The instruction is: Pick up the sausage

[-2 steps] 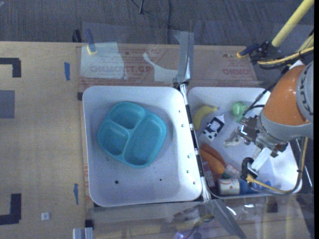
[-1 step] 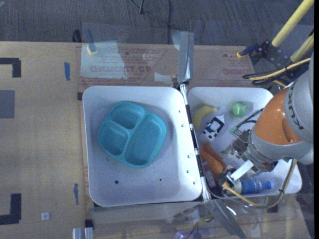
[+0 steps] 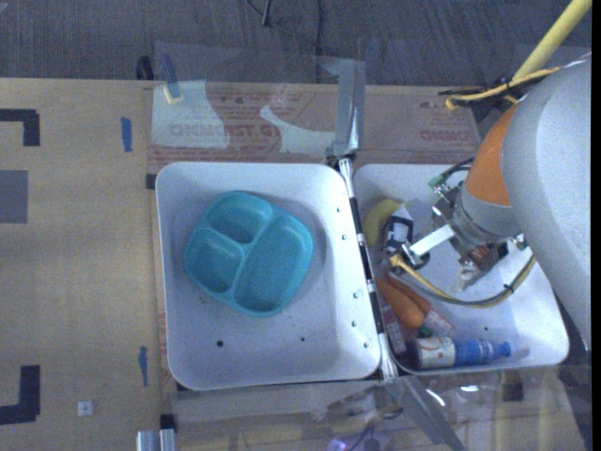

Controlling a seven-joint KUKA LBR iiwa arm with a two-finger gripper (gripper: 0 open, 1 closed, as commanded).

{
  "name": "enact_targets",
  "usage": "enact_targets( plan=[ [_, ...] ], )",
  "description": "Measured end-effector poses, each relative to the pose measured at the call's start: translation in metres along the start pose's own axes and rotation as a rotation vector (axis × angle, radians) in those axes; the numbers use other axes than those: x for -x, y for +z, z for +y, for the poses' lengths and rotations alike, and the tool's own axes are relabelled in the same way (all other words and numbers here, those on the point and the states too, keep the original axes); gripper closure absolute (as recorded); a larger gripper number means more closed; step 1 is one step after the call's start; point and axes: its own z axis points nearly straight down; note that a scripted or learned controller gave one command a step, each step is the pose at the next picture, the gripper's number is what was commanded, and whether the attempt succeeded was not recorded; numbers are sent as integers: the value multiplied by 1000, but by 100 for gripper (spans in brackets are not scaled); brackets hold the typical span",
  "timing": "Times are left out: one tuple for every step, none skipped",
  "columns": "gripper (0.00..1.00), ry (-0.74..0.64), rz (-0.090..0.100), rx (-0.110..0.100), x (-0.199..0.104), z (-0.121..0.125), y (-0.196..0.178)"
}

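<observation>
Inventory, right-hand white bin [image 3: 531,322], taken from its near wall back.

1. Bottle [image 3: 462,352]. Lies on its side along the near wall, label end toward the divider between the bins, blue end toward the outer side. Not the task's thing.

2. Sausage [image 3: 406,301]. An orange-brown, elongated piece, which I take to be the sausage. It lies flat on the bin floor close beside the divider. Its long axis runs on a slant, the far end against the divider and the near end pointing in toward the bottle's label, which it appears to touch or nearly touch. A darker strip between it and the divider is too unclear to name.

3. End effector [image 3: 467,263]. Hangs low over the middle of the same bin, under the orange-banded wrist. Whether it is wide or narrow I cannot tell from here; nothing can be seen held in it. The sausage lies from it toward the divider and a little nearer to me, close by but apart. As I judge it, the coming move is a short shift that way, turned to close across the slanted axis.

4. Yellow item [image 3: 378,217]. Rounded, at the far divider corner, beyond the sausage.

Left-hand white bin [image 3: 282,346]: one teal divided plate [image 3: 249,252], well apart from all this.

Tabletop [image 3: 75,252]: pale, with blue tape marks.
</observation>
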Motion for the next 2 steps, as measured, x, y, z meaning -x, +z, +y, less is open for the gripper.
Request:
enact_targets(
  plan=[
    [0, 83, 2, 3, -46, 28, 11],
    [0, 42, 1, 1, 30, 95, -70]
  ],
)
